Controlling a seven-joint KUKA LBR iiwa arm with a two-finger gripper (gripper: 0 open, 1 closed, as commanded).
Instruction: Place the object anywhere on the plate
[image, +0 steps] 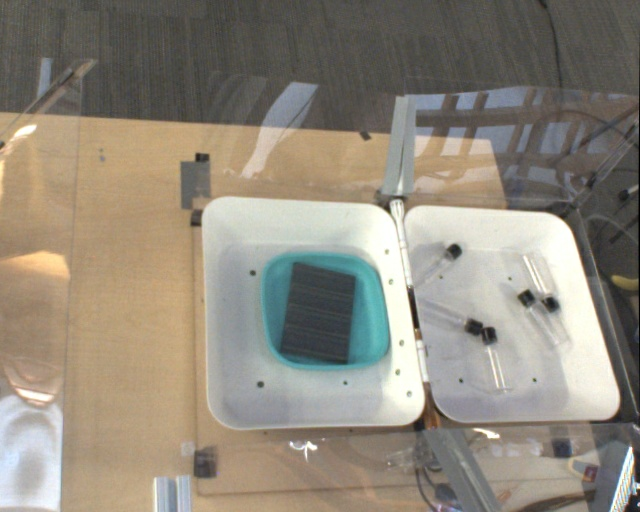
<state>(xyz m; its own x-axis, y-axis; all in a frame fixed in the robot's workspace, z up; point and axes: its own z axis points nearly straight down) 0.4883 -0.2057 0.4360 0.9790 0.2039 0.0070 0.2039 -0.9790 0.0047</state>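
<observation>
A teal plate (372, 330) with rounded corners sits in the middle of the left white bin (230, 300). A dark grey ribbed rectangular block (319, 312) lies flat on the plate, slightly tilted, well inside its rim. The right white bin (580, 330) holds several clear plastic tubes with black caps, one near the top left (445, 256), one in the middle (476, 329) and a pair on the right (537, 290).
Both bins stand side by side on a wooden bench (100, 300). A grey metal post (399, 150) rises behind the seam between the bins. Small black brackets (194, 185) sit at the left bin's corners. Cables and clamps lie along the front right edge.
</observation>
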